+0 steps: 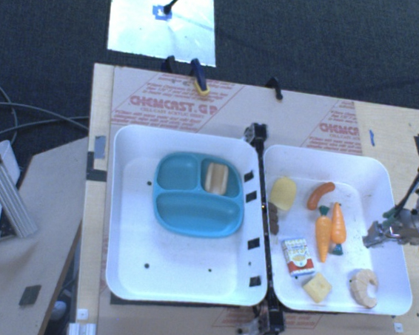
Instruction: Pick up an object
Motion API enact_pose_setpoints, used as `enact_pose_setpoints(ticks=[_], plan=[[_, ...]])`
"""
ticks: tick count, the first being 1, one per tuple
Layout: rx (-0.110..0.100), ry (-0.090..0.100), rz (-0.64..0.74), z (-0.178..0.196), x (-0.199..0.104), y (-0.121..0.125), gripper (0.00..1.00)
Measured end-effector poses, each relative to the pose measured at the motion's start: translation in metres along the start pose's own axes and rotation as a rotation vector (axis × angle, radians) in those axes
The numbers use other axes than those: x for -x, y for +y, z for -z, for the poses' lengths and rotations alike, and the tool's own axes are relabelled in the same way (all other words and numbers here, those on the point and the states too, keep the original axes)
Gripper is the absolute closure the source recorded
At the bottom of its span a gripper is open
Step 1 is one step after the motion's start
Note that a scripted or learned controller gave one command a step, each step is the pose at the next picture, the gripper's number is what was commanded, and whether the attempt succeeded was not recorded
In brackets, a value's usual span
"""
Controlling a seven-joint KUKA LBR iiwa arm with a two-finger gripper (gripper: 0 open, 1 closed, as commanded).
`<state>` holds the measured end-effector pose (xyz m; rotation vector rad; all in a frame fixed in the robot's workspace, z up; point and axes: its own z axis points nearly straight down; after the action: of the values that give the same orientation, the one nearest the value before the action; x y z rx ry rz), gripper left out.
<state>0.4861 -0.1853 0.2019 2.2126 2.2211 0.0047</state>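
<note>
**Pick not yet made; arm at right edge of right bin**

Bench front edge [177, 329] lies nearest the lens, with both bins set on it. Left bin [132, 266] carries a blue divided plate [193, 213] with a tan bread slice [216, 177] in its upper right compartment. Right bin [386, 293] carries the loose items: two carrots [329, 229] side by side, a sausage [320, 195], a yellow piece [283, 193], a shrimp [364, 287], a small carton [298, 256], a cheese cube [317, 288].

Progress: judged as early. Every item rests on a bin floor; nothing is lifted. Grasp and lift remain.

Gripper [378, 237] sits at the right bin's right side, near the carrots and above the shrimp, touching neither. Nothing shows between its tips. Too small and blurred to read: cannot tell whether released or clenched.
</note>
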Motion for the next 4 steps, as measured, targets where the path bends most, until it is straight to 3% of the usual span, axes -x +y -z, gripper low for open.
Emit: enact_pose_setpoints(ticks=[1,4], plan=[[-0.002,0.001,0.000,0.024,0.000,0.002,1.00],[-0.003,0.004,0.005,0.012,-0.108,0.122,1.00]])
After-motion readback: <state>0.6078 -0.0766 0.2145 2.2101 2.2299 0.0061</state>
